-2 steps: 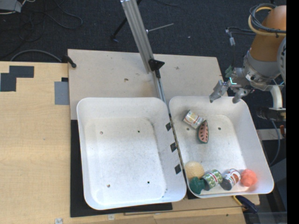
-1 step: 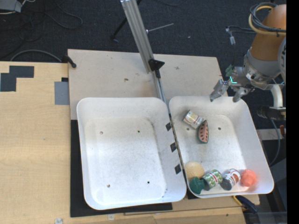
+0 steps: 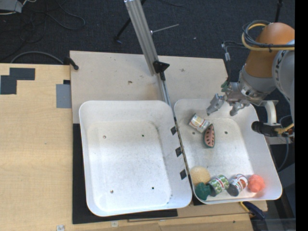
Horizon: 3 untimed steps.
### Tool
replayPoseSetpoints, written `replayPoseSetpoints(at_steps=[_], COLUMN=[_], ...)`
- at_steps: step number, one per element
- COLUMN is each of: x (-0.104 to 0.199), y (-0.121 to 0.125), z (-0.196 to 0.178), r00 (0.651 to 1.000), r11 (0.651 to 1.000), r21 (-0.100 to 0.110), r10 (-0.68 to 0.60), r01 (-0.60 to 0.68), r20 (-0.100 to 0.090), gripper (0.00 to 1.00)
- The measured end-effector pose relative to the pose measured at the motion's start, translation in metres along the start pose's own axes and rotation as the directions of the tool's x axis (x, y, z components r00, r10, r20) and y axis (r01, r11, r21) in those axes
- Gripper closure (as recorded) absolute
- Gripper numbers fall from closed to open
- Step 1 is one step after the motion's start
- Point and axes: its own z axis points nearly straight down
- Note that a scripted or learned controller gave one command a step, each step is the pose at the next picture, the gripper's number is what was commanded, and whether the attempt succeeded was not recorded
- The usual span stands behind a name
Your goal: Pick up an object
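Note:
My gripper [image 3: 225,107] hangs over the far edge of the right bin [image 3: 262,150], its two fingers spread open with nothing between them. Just left of and below it a small tin can [image 3: 198,122] lies on its side, and a watermelon-slice toy [image 3: 209,137] rests next to the can. Along the bin's near edge lie a tan ball [image 3: 200,174], a dark green toy [image 3: 203,191], a green-labelled can [image 3: 219,184], a red-and-white can [image 3: 237,184] and a pink-orange ball [image 3: 256,183].
The left bin [image 3: 126,158] sits beside the right one, with black clips [image 3: 178,151] along the shared rim. A slanted aluminium bar [image 3: 144,37] rises behind the bins. The arm's grey wrist and orange band [image 3: 272,42] stand at the right.

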Motion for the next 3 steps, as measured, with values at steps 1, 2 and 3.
replayPoseSetpoints(at_steps=[1, 2, 3], x=[-0.003, -0.001, -0.001], y=[-0.004, -0.004, -0.004], z=[0.058, 0.081, 0.07], r00=[1.0, 1.0, 1.0], r11=[1.0, 1.0, 1.0], r21=[-0.008, -0.002, -0.004], r10=[0.003, 0.0, 0.0], r01=[-0.003, 0.0, 0.0], r20=[0.003, 0.001, 0.002], gripper=[0.0, 0.0, 1.0])
